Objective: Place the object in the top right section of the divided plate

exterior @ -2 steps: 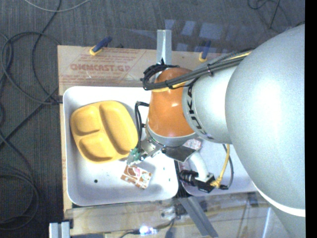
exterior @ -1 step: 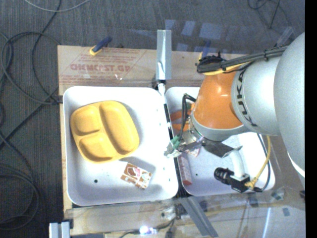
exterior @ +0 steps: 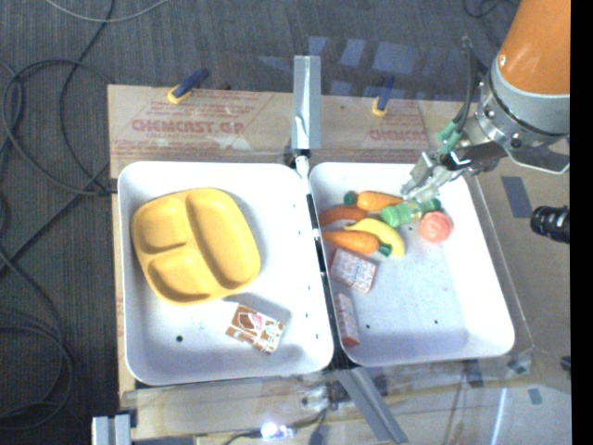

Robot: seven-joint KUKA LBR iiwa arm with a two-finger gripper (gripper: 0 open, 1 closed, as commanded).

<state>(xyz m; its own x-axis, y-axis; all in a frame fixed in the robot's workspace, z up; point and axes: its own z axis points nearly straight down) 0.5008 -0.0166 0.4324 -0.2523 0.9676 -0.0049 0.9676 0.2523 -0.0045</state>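
Two white bins sit side by side on the table. The gripper (exterior: 422, 185) hangs over the right bin's (exterior: 435, 323) toy food, beside the green piece (exterior: 400, 214); its grip I cannot tell. Picking looks underway; next comes carrying to the yellow divided plate (exterior: 195, 244).

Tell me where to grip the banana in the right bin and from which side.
Grip the banana across its narrow width near mid-body, coming straight down from above. It lies flat, wedged between carrots, so side approaches look blocked; the gripper probably needs its fingers set across the curve.
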